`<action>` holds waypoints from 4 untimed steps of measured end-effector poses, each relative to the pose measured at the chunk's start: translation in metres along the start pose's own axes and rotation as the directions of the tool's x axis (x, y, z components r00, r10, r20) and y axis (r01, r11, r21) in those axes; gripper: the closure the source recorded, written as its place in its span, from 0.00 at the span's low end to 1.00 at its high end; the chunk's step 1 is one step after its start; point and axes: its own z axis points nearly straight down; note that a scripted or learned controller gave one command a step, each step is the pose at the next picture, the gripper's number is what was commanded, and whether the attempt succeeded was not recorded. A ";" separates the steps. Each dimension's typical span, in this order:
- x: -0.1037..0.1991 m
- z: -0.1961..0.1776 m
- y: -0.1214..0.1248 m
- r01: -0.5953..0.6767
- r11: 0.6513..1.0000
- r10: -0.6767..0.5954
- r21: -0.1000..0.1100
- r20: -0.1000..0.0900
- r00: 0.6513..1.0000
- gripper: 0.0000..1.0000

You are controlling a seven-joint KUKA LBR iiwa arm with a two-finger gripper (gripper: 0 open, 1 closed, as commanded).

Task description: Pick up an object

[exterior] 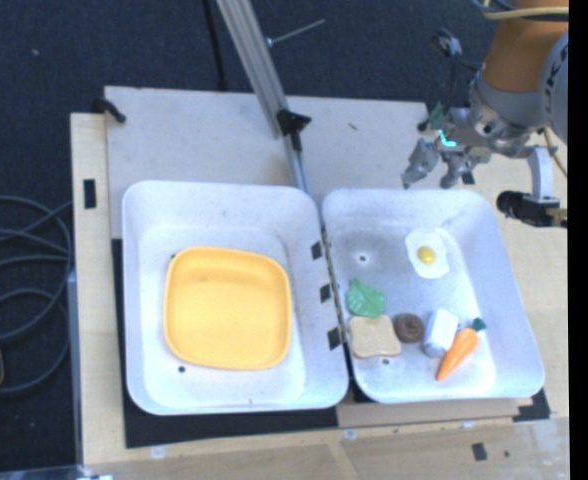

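Nearest the camera, along the front of the right bin [514, 298], lies a cluster of small toys: a carrot [457, 353] at a slant, its green top up and to the right and its tip pointing down-left; a white cup [440, 330] touching it on the left; a brown disc [408, 327] just beside that; a slice of toast [374, 338] against the bin's left wall; and a green leaf [365, 299] just behind the toast. Farther back in the same bin, well apart from the cluster, sits a fried egg [428, 254] lying flat.

The left bin [139, 268] holds a yellow plate [228, 306], square with rounded corners, set flat in the middle.

Farthest off, above the back rim of the right bin, hangs the gripper [439, 168]. Its fingers are spread, with nothing between them, and they sit over the counter [194, 128] edge rather than over the bin floor.

Nothing has been picked yet, as I judge it. Every toy lies forward of the fingers, toward the camera. The egg is the closest, almost straight in front of them; the cluster is beyond it, at the bin's near end. The carrot's long axis runs diagonally, so a grasp there would want the fingers turned across it. The egg is flat and thin and likely hard to pinch.
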 end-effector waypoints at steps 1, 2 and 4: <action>0.000 0.000 0.000 0.000 1.000 0.000 0.000 0.000 1.000 0.00; 0.002 0.058 -0.009 0.000 1.000 0.000 0.005 0.001 1.000 0.00; 0.005 0.154 -0.007 0.000 1.000 0.000 0.005 0.001 1.000 0.00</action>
